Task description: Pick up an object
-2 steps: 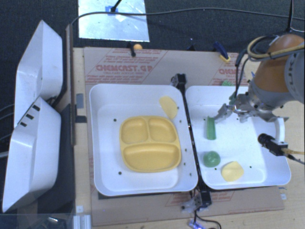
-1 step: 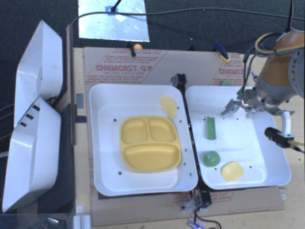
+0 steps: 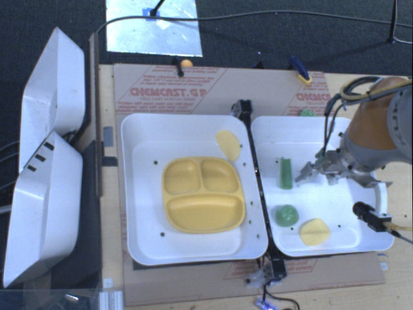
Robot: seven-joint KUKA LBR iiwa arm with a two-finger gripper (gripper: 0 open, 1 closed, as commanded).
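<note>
A camera above a workbench looks down at a slant on two shallow white bins set side by side on a sheet of brown cardboard.

The left bin (image 3: 145, 237) holds a yellow plate with three compartments (image 3: 204, 194), lying flat near its middle. A small pale yellow piece (image 3: 228, 144) rests just beyond the plate, near the bin's far right corner.

The right bin (image 3: 335, 243) holds three small things: a green stick (image 3: 285, 173) lying lengthwise near the left wall, a round green ball (image 3: 286, 215) nearer the camera, and a flat pale yellow piece (image 3: 315, 232) just beside the ball.

A grey robot arm with an orange band (image 3: 374, 124) reaches in from the right over the right bin. Its gripper (image 3: 308, 174) sits just to the right of the green stick, low over the bin floor. Whether its jaws are wide or narrow cannot be told from this angle, and nothing shows between them.

Judging by this, the pick is not yet done: all objects lie in the bins, and closing on one and lifting it remain.
</note>
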